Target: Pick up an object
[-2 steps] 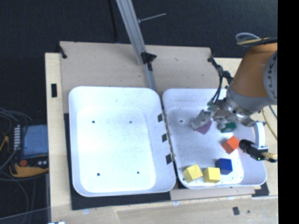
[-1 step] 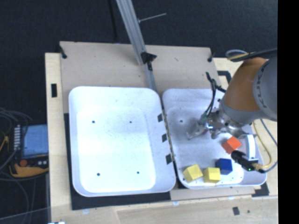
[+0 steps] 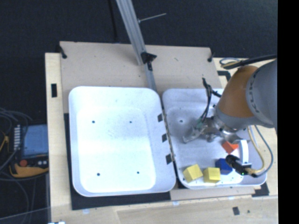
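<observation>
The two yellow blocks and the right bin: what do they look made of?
Left yellow block and right yellow block: matte, even colour, softly rounded edges, no glints; probably foam or soft plastic, though painted wood is possible. Right bin: white, smooth, with rounded moulded corners and a faint sheen; most likely thin plastic. Grey scuffing on its floor suggests wear.

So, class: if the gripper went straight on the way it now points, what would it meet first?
The gripper points toward the view's left, low in the right bin. It would probably meet that bin's left wall first; no object lies in that line, though depth is unclear.
</observation>
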Controlling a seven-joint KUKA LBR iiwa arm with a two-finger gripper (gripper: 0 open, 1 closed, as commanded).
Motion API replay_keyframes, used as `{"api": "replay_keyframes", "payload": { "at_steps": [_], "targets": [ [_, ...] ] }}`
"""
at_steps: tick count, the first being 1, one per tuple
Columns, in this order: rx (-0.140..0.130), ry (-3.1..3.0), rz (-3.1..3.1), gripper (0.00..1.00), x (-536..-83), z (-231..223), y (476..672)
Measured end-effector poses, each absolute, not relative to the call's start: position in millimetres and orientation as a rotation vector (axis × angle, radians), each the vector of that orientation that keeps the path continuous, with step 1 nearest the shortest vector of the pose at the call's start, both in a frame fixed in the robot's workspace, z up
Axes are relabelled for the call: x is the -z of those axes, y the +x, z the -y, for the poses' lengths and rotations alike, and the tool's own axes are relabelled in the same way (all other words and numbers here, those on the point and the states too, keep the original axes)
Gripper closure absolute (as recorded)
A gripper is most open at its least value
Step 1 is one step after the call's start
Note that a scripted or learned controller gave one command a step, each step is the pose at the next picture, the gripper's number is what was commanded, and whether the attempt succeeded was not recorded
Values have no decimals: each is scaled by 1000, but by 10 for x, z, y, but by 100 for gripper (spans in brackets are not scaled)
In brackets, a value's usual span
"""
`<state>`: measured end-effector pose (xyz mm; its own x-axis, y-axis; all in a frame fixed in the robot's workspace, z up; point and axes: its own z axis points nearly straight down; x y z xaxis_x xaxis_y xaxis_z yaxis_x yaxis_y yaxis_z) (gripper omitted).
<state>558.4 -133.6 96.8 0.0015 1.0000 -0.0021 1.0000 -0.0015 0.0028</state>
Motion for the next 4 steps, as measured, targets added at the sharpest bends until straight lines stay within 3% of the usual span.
{"api": "replay_keyframes", "payload": {
  "at_steps": [1,3,4],
  "targets": [
    [-5,2226,-2208,100,-1095,1351,5594],
    [-5,2215,-2220,100,-2111,1399,5602],
    [-5,2212,-2227,100,-2179,958,5675]
  ]
}}
